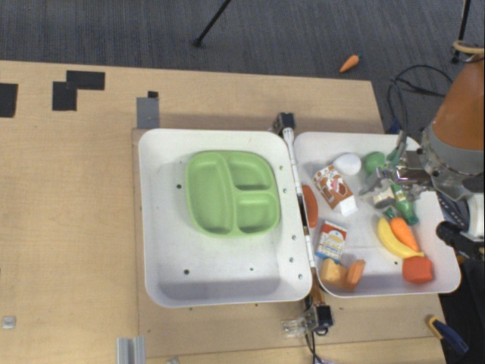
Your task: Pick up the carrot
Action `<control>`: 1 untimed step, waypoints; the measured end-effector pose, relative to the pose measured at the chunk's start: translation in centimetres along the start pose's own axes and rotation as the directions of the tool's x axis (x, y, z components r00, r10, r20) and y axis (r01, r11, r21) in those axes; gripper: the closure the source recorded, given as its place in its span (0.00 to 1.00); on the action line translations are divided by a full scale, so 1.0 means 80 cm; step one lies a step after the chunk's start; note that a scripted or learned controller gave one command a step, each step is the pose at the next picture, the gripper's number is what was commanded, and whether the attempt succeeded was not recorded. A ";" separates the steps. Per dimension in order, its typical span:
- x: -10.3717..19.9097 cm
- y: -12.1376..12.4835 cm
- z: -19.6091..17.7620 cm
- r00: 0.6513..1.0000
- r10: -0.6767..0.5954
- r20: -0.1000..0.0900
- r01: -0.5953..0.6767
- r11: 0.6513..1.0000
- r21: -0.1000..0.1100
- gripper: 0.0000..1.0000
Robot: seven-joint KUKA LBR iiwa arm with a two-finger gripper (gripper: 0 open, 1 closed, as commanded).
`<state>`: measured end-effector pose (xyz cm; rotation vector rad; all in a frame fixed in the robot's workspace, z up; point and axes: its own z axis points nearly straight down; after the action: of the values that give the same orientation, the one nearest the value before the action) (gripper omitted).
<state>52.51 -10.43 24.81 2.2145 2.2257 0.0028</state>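
The carrot (405, 233) is orange with a green leafy top and lies in the right bin (447, 283), near its right side. It leans against a yellow banana (392, 241). My gripper (394, 186) hangs just above and up-left of the carrot's green top, at the end of the grey arm with the orange band (462, 112). I see nothing held in it.
The right bin also holds a red block (418, 270), a red-labelled white bottle (335, 186), a green ball (373, 161), a small carton (331, 241), a bread piece (341, 273) and a sausage (310, 203). A green divided plate (231, 192) sits in the left bin (163, 279).
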 end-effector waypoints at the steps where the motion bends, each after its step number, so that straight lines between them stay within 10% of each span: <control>1: -0.089 -0.019 0.109 0.969 -0.248 0.000 0.248 0.969 0.001 0.00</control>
<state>51.01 -17.58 16.06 1.9186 2.4854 0.0015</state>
